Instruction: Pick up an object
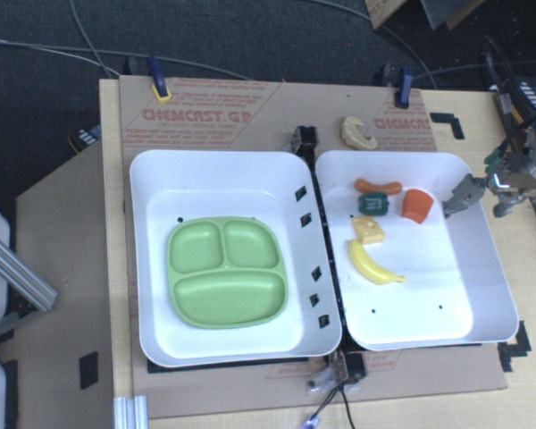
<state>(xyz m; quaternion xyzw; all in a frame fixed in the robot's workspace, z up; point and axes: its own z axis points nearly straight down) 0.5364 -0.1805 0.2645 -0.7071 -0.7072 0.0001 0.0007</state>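
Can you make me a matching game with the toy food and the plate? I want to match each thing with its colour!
Things:
1. banana
2. plate
3. cup
4. sausage

Colours:
A. green
B. orange
C. yellow
D. reddish brown

Right pairs: 1-C, 2-A, 3-B, 4-D.

The plate sits in the left bin. The banana, cup and sausage lie in the right bin.
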